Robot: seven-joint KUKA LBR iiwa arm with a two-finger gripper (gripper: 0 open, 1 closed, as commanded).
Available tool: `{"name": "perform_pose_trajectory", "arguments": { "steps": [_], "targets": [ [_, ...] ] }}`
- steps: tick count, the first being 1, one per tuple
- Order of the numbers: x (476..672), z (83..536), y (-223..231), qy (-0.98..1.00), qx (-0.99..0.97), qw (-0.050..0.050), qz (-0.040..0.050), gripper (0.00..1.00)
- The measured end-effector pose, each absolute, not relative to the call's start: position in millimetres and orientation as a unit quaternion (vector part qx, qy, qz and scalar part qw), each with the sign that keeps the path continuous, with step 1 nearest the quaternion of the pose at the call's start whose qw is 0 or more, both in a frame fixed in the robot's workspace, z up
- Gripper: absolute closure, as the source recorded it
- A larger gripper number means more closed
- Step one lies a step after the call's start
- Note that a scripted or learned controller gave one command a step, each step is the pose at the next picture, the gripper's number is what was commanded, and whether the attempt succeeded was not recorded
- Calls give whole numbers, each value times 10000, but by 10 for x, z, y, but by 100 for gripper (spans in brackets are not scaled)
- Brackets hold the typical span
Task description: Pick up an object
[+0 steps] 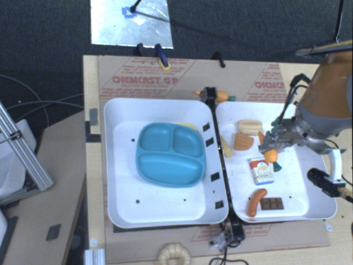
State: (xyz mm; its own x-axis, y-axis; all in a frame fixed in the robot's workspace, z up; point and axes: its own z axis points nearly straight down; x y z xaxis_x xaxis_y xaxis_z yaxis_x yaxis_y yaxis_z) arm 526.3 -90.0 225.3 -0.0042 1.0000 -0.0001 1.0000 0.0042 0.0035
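Blue divided plate (169, 154) in the left bin (118, 164), right bin (317, 200) with bread pieces (249, 127), small carton (261, 171), sausage (256, 201), chocolate bar (271, 203), gripper (268, 146) low over an orange piece (271, 155), claw state impossible to tell

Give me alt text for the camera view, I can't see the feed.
The gripper hovers low over the right bin, just above an orange toy, with a bread slice, carton, sausage and chocolate bar around it. The left bin holds a blue divided plate.
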Motion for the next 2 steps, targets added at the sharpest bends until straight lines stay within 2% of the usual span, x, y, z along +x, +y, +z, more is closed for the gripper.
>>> {"name": "perform_pose_trajectory", "arguments": {
  "steps": [2],
  "targets": [
    [5328,2118,195,7107,7035,-5,12,100]
  ]
}}
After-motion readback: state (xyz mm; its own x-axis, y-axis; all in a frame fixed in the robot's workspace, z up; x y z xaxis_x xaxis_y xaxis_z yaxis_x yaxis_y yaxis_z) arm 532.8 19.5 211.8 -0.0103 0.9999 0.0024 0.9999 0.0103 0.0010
